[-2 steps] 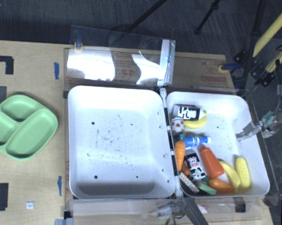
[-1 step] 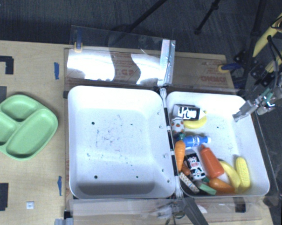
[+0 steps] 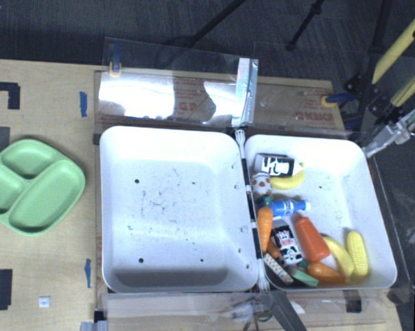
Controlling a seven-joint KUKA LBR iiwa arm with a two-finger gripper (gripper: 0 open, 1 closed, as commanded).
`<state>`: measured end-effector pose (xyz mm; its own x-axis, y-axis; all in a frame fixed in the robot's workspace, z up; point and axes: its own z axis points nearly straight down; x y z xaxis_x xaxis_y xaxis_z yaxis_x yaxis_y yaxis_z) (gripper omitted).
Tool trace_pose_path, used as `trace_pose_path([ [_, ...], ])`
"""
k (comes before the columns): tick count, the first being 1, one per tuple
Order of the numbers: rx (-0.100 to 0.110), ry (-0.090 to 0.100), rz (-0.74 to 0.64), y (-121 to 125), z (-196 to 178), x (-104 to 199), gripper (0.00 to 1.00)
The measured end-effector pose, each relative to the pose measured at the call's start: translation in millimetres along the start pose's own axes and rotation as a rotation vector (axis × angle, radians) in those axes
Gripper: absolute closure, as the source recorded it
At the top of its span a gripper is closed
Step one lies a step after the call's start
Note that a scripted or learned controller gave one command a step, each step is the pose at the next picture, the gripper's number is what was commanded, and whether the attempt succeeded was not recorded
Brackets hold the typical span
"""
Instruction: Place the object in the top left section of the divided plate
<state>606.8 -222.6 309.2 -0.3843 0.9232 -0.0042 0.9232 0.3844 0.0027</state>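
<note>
The green divided plate (image 3: 79, 174) lies on the wooden bench left of both bins, with two small sections on its far and left sides and one large section. Nothing lies in it. The loose objects are heaped in the right bin (image 3: 345, 164): a banana (image 3: 290, 180), a black-and-white box (image 3: 275, 163), a blue bottle (image 3: 289, 207), a carrot (image 3: 264, 225), an orange-red bottle (image 3: 311, 240) and a corn cob (image 3: 357, 252). A pale grey part of my gripper (image 3: 402, 131) pokes in at the right edge, above the right bin's far right corner, away from all of them.
The left bin (image 3: 171, 208) stands between the plate and the right bin. A clear plastic panel (image 3: 173, 91) rises behind it. Black tape marks (image 3: 10, 94) sit on the bench near the plate. Stands and a yellow pole (image 3: 398, 39) fill the far right.
</note>
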Motion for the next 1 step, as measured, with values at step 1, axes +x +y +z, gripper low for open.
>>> trace_pose_path([
  [1,0.000,0.000,0.000,0.1,0.0,0.2,0.00],
])
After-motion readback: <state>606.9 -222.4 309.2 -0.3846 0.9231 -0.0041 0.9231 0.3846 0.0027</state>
